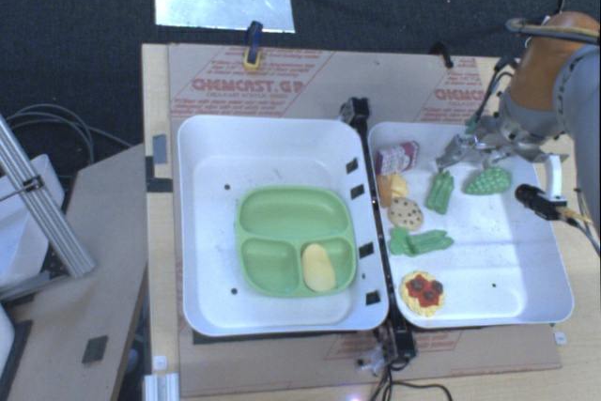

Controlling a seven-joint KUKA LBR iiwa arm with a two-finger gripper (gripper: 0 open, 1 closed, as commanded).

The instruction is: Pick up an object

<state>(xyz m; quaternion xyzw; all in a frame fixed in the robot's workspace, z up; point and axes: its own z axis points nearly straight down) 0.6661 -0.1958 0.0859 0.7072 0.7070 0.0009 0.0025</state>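
A robotics lab: two white bins [282, 131] clamped side by side on a board printed CHEMCAST GP [246, 84], toy food sorted for trials, loose cables [42, 122] trailing over dark carpet [66, 14], aluminium framing [38, 202] at left

On your tabletop [310, 75] two bins sit side by side: the left bin [216, 155] holds a divided tray [282, 216], and in that tray's near right compartment lies an oval food piece [319, 268]. In the right bin [535, 286], along its left wall, you find a small packet [402, 155] at the back, a cookie [406, 213] in front of it, and a toy pizza [423, 291] nearest you, with a pea pod [423, 242] between cookie and pizza. Right of the cookie a second pod [439, 191] stands lengthwise, a bumpy cluster [488, 180] lies just to its right, and the gripper [460, 152] hangs above the bin's back part, behind those two.
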